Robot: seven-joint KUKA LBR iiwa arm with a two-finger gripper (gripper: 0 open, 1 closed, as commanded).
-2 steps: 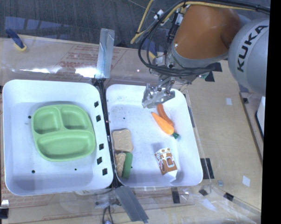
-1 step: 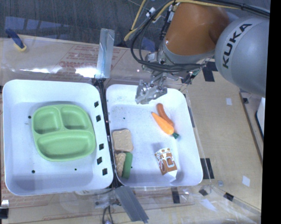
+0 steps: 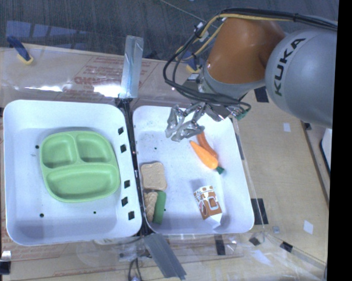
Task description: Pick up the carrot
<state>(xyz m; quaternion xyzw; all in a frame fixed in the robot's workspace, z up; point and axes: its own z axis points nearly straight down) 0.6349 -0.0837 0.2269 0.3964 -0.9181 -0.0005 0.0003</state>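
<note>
carrot: lies on floor of right bin, upper-right part, green tip toward bin's right wall
gripper: low, just beside carrot's upper-left end; fingers look spread, pinching nothing
progress: carrot not gripped, not lifted; closing on it and the lift are left
other: bread slice, snack packet below carrot; green plate in left bin

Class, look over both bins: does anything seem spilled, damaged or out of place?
Nothing stands out. The green plate lies flat in the left bin. In the right bin the carrot, bread and snack packet lie apart and look whole, with the tool beside the carrot.
</note>
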